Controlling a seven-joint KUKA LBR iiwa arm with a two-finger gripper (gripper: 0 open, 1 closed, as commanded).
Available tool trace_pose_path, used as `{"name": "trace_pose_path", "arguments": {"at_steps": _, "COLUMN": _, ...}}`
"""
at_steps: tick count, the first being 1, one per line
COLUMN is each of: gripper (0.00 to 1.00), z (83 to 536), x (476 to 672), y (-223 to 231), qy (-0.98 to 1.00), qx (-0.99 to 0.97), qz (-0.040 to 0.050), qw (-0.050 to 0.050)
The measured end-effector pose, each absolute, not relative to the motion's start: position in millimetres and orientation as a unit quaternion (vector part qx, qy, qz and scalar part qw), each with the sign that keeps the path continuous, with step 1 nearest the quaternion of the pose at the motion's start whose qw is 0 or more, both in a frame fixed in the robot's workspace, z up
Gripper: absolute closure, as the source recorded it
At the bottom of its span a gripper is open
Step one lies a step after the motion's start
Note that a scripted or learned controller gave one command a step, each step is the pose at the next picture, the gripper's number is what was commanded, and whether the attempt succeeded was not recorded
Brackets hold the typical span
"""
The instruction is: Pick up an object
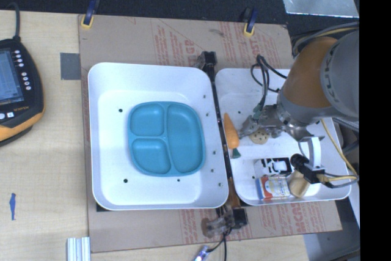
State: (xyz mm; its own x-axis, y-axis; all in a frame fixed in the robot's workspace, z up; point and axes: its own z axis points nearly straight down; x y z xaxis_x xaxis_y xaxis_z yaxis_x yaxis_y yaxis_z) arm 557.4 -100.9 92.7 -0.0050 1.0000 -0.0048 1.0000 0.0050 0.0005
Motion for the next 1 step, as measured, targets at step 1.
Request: {"name": "trace_pose_path", "arguments": {"at_steps": 1, "gripper": 0.00, "z": 92.7, "x": 478.1, "y": -116.3, "qy": 0.709, "qx": 0.705, "qz": 0.0005, "qw": 0.002}}
